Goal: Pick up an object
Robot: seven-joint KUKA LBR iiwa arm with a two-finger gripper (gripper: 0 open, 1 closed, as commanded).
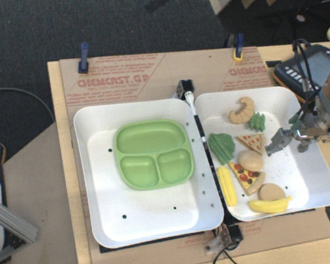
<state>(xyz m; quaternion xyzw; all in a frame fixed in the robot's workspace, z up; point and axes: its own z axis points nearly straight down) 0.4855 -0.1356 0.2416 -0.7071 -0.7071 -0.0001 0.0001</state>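
The right bin [314,186] holds several toy foods. A tan croissant [242,110] and a small green broccoli piece [257,121] lie at the back. A green leafy piece [221,146], a pizza slice [251,143], a pale bun [251,161], a second pizza slice [247,176] and a yellow corn cob [226,185] sit in the middle and left. A round tan piece [271,192] and a banana [269,205] lie at the front. My gripper [283,139] hangs over the right half of this bin, just right of the pizza slice and bun, with nothing seen in its grasp.
The left bin [103,211] carries a green divided plate [154,153]. A black divider [199,136] runs between the bins. Blue [82,56] and yellow [238,47] clamps hold the board at the back. A dark device [305,67] with cables sits behind my arm.
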